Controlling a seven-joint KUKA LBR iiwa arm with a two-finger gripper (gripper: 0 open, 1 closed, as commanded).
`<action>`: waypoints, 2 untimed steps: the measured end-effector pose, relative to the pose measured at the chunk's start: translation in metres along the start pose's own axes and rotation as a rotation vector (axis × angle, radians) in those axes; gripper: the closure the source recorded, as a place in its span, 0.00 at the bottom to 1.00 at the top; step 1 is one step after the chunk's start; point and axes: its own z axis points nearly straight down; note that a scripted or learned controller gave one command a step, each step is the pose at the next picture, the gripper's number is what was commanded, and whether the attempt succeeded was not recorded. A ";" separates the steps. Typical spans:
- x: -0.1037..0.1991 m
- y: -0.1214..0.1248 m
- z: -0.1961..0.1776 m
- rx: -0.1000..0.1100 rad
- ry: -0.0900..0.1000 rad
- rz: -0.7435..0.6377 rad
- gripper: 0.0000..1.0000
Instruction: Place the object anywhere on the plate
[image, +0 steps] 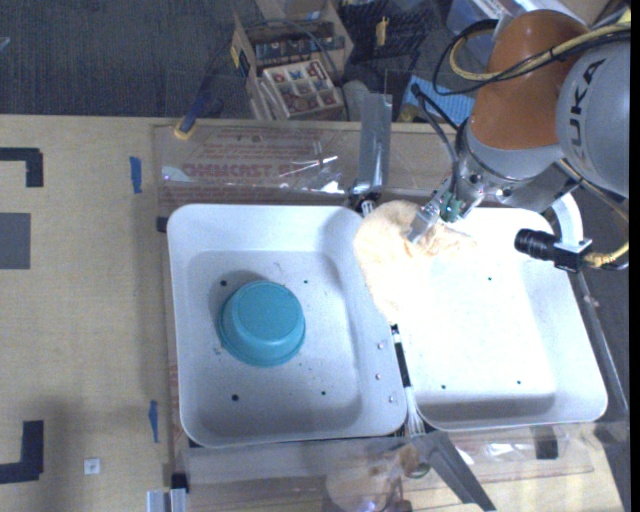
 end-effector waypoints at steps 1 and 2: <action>0.037 0.036 -0.010 -0.002 0.000 -0.397 1.00; 0.075 0.068 -0.005 -0.003 0.002 -0.795 1.00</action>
